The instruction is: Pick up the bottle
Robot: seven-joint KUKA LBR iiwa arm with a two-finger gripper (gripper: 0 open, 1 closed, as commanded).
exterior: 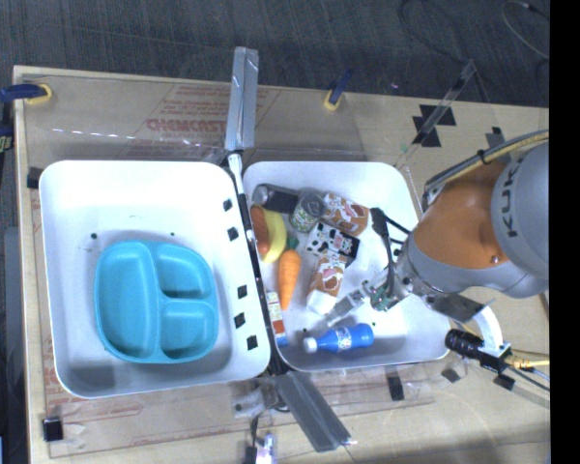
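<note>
A blue bottle point(342, 337) with a white cap lies on its side near the front wall of the right bin point(398, 184), cap pointing left. My gripper point(356, 304) hangs low in that bin, just above and behind the bottle, reaching in from the right under the orange band point(456, 236). The bottle lies apart from the gripper on the bin floor.
Left of and behind the gripper lie a carrot point(287, 276), a banana with a red fruit point(269, 232), a can point(307, 211) and several printed snack packets point(340, 218). The left bin point(68, 196) holds a blue divided plate point(157, 301).
</note>
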